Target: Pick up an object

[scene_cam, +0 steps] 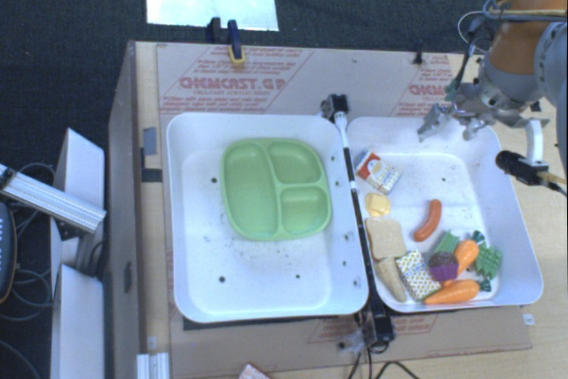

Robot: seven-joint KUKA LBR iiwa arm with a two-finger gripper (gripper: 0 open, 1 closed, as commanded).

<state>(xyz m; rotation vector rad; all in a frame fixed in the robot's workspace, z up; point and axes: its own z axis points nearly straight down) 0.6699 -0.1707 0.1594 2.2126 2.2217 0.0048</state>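
The right bin [497, 191] holds several toy foods: a red and white packet [377, 171], a yellow piece [378, 206], a red sausage [428, 219], a slice of bread [386, 238], a patterned block [416, 274], a purple piece [442, 264], two carrots [453, 292] and green leaves [486, 256]. My gripper [453, 125] hangs over the far edge of that bin, above and apart from all the foods. Its two fingers stand spread, with nothing between them.
In the left bin [195, 280] lies a green divided plate [274, 189]. A brush-like rod [348, 160] rests along the seam between the bins. The bins stand on a cardboard sheet [266, 80], with a clamp [233, 40] at its far edge.
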